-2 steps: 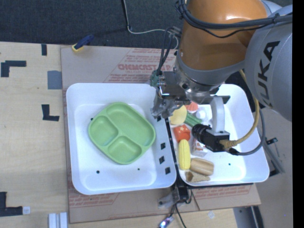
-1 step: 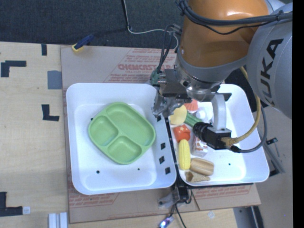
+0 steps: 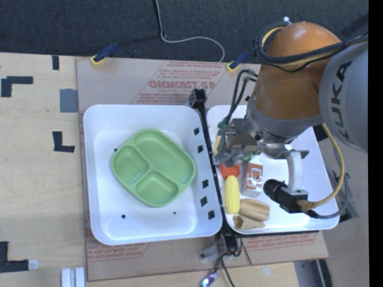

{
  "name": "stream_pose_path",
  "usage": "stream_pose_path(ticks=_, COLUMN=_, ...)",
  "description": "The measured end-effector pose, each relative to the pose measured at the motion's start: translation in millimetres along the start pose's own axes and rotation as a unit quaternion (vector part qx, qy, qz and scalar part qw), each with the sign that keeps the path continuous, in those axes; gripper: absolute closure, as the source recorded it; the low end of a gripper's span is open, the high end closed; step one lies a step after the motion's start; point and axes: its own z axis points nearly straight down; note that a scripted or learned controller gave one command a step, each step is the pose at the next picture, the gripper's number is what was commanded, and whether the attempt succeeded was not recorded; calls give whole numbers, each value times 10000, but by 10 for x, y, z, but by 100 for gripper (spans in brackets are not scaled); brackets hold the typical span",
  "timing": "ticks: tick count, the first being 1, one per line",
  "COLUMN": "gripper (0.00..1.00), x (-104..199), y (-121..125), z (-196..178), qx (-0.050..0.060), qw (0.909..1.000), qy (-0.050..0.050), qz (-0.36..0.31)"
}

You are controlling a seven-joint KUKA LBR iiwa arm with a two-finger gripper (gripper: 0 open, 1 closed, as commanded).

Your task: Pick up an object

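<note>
Arm (image 3: 299, 76) hiding end effector (image 3: 230, 154), bin (image 3: 317, 220) half covered

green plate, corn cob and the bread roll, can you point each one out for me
green plate (image 3: 153, 167), camera view, on the ridge where its three compartments meet
corn cob (image 3: 231, 194), camera view, on the middle of its yellow length
bread roll (image 3: 254, 208), camera view, on the middle of its tan top

arm reaching in from the right, bent downward
grey link, orange band above the wrist; the claw (image 3: 228, 154) hangs low at its tip, fingers unclear.
</note>
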Motion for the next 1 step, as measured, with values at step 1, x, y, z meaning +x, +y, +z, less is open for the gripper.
stream_pose_path(ticks=1, gripper=100, x=457, y=9, z=-484, qx=-65, qw=10000, qy=27, qz=-70)
